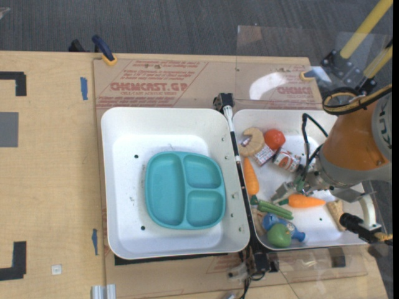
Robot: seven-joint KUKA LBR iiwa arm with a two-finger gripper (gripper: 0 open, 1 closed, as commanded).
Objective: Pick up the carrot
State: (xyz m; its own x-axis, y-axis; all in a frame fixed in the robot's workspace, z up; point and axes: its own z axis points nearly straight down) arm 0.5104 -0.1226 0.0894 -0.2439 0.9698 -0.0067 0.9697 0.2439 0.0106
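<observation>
An orange carrot (pixel 306 201) with a green stub at its left end lies on its side in the right bin (pixel 349 238), near the middle. My gripper (pixel 288 190) hangs directly over the carrot's left end, reaching in under the arm's orange band (pixel 352 143). Whether it touches the carrot is unclear. A second long orange piece (pixel 250 177) lies along the bin's left wall, apart from the gripper.
Around the carrot lie a green pod (pixel 272 208), a green apple (pixel 278 235), a blue toy (pixel 270 222), a tan stick (pixel 336 212), a small bottle (pixel 287 161), a red tomato (pixel 274 138) and a bagel (pixel 252 141). The left bin (pixel 118 167) holds a teal divided plate (pixel 185 190).
</observation>
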